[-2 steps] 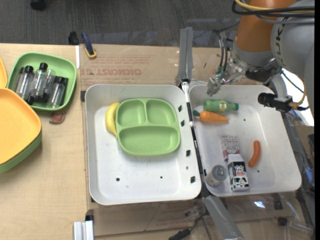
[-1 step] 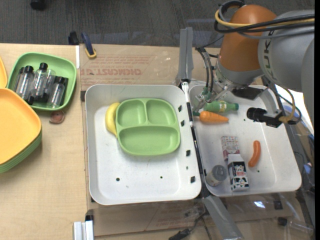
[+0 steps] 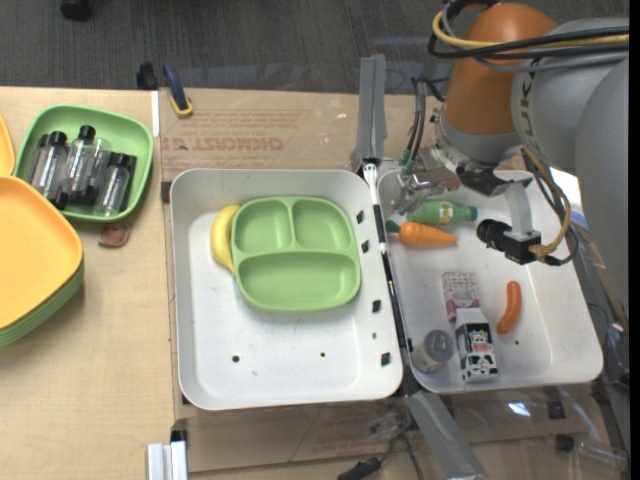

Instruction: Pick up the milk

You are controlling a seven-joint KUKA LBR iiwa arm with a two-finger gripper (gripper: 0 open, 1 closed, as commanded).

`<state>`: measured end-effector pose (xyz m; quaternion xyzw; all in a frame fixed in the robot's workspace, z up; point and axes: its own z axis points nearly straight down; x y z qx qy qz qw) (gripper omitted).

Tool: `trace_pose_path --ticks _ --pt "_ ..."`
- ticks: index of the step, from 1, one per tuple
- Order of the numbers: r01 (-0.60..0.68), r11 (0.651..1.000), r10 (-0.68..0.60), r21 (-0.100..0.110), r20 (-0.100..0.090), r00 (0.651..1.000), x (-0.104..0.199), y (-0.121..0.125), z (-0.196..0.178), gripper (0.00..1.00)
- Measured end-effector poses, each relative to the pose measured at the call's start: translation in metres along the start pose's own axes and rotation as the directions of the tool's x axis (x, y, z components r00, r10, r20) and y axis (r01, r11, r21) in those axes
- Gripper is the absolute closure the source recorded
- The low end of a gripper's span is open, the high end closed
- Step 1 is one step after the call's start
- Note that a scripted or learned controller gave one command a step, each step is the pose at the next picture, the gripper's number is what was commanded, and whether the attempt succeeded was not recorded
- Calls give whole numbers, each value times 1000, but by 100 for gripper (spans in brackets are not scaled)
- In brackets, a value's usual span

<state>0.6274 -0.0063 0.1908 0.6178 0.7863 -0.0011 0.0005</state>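
The milk [image 3: 478,346] lies at the right bin's [image 3: 570,368] near edge, well below the carrot [image 3: 428,234]. The gripper [image 3: 420,180] hovers above the carrot; whether it's spread, I cannot tell. It should travel toward the carton, then descend squarely across its narrow sides.

Illumination: bright, even, diffuse, delivered from overhead. Shadows: soft and short; a faint one is noted under the right edge of the green divided plate [image 3: 295,251]. Glare: a blown-out white patch is recorded at the far right rim of the right bin [image 3: 572,193]; a sheen is seen on the arm's orange band [image 3: 500,43]. Focus: centre acceptably sharp; the nearby arm is rendered soft. Fine print on the milk carton [image 3: 478,346] is unreadable. Dark floor at the far edge is underexposed.
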Motion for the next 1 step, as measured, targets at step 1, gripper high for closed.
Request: trace_pose_path --ticks 1 --pt "67 998 -67 0 0 998 36 41 0 100"
